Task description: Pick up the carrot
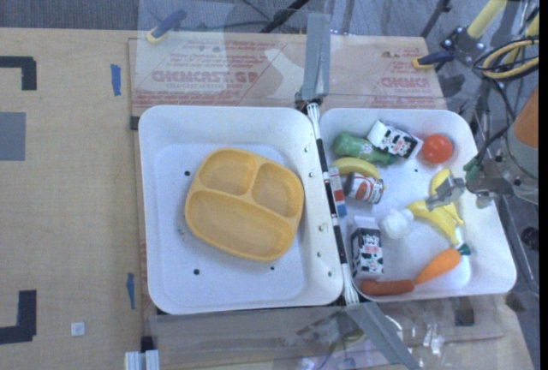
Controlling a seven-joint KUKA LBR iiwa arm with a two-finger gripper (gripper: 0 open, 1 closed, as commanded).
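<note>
carrot [439,265] near cow-print carton [367,252]; board [205,75] reads "chemcast gp".

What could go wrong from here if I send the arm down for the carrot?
Two risks, as I judge them. The carrot lies in the right bin's near corner, close to the rim, so the gripper may strike the wall. It is also crowded: the sausage sits at its tip and the banana just above its green top, so the descent could nudge or grab a neighbour instead.
</note>
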